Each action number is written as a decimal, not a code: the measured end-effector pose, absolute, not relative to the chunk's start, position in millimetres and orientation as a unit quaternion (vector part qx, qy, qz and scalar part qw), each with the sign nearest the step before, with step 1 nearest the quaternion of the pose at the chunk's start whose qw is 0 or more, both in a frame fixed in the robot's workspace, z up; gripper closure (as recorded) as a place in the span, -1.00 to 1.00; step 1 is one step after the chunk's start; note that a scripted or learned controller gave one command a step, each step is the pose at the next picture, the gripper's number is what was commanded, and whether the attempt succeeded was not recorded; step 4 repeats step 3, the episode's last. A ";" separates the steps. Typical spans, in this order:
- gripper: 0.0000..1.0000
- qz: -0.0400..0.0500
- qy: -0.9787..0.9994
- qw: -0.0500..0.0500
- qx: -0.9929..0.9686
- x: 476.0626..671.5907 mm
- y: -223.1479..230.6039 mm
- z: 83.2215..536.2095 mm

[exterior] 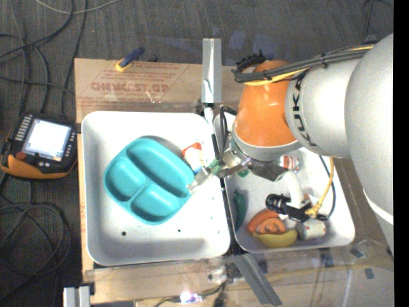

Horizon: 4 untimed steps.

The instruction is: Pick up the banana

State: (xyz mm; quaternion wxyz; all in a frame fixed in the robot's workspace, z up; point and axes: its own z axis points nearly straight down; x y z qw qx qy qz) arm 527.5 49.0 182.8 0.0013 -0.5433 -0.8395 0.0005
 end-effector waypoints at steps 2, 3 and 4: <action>-1.00 -0.008 -0.828 -0.010 -0.561 491.9 118.2 94.0; -1.00 0.002 -0.838 -0.001 -0.546 495.7 115.4 227.5; -1.00 0.002 -0.838 -0.001 -0.546 495.7 115.4 227.5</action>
